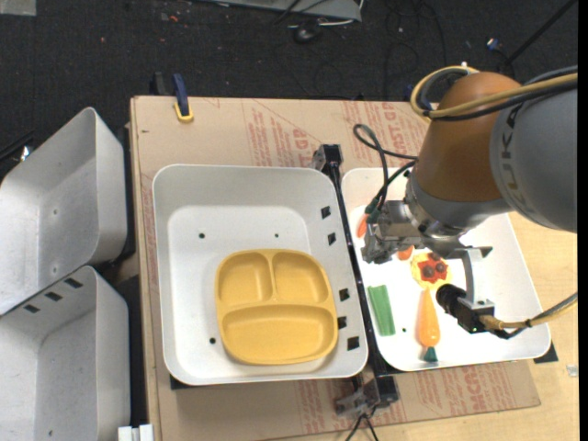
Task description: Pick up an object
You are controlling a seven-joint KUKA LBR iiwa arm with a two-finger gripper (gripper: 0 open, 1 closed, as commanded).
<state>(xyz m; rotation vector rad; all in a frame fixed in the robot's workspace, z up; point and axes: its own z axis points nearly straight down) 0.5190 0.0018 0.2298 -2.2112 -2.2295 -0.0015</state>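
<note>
Camera view: gripper [390, 237], opening state unreadable, sits over right bin [528, 274]; green block [380, 309] just below, long axis near-vertical.

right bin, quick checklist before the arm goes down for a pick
1. Pickable things in the right white bin: ok, flat green block, orange carrot-shaped toy, small red-and-orange toy.
2. End effector over that bin: ok.
3. Finger state: cannot tell.
4. Anything already held: cannot tell.
5. Green block apart from carrot: ok.
6. Yellow divided plastic tray lies in the left white bin, out of the way: ok.
</note>
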